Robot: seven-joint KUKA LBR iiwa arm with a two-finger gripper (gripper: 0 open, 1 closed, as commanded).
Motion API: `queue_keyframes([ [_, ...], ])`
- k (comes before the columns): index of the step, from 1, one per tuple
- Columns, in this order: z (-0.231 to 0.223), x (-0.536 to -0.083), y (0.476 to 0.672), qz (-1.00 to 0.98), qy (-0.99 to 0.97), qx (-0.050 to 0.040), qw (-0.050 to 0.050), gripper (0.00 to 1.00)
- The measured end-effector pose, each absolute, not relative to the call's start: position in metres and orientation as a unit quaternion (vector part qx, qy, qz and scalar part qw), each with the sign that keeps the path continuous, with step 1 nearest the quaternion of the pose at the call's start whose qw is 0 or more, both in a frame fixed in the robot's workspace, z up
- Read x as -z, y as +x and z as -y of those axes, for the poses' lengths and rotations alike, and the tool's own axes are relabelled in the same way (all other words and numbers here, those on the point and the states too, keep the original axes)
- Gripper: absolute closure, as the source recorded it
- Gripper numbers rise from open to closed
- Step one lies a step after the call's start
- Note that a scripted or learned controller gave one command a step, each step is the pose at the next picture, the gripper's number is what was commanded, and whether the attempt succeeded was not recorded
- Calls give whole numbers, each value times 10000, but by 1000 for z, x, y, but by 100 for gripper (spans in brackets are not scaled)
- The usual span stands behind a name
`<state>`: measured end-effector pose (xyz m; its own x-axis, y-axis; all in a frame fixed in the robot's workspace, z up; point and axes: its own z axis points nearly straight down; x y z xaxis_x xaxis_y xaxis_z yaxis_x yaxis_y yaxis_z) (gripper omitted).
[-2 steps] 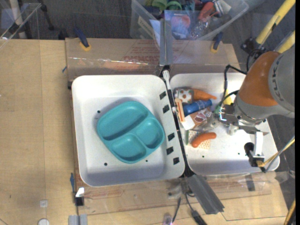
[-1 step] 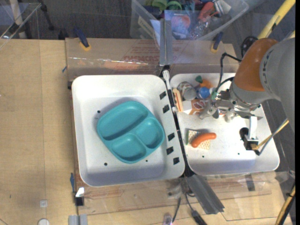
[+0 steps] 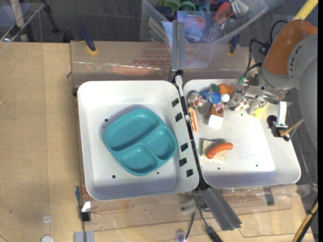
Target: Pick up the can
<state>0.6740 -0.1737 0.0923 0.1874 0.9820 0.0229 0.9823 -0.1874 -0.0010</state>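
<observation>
The pincer [image 3: 246, 99] of a grey arm with an orange band [image 3: 285, 40] hangs low over the far right part of the right bin [image 3: 262, 165], at the edge of a cluster of small items; whether it is released or clenched cannot be told from this angle, and nothing can be seen between its tips. Just to its left lies the can [image 3: 216, 97], a small blue-and-white cylinder on its side amid the clutter, with an orange ball [image 3: 225, 89] touching or nearly touching it on the far side. A red-and-white patterned object [image 3: 198, 100] sits further left near the divider, and a white block [image 3: 216, 121] rests just in front of the can. A small yellow piece [image 3: 259, 112] lies beside the pincer on the near right. Nearer the camera in the same bin, an orange sausage-shaped toy [image 3: 219, 148] lies across a flat green-edged card [image 3: 209, 146], well apart from the cluster. The left bin [image 3: 93, 105] holds a teal divided plate [image 3: 140, 141], set at a slant in its middle. Both bins stand side by side on the tabletop [image 3: 35, 135], and behind them a clear plastic tub [image 3: 202, 9] is heaped with coloured toys
</observation>
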Motion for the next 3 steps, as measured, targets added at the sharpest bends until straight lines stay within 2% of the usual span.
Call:
queue_keyframes([
  [1,175,-97,669,6376,-7703,5,133,100],
  [2,178,-99,671,6372,-7706,26,79,0],
  [3,176,-106,669,6386,-7695,-13,132,100],
])
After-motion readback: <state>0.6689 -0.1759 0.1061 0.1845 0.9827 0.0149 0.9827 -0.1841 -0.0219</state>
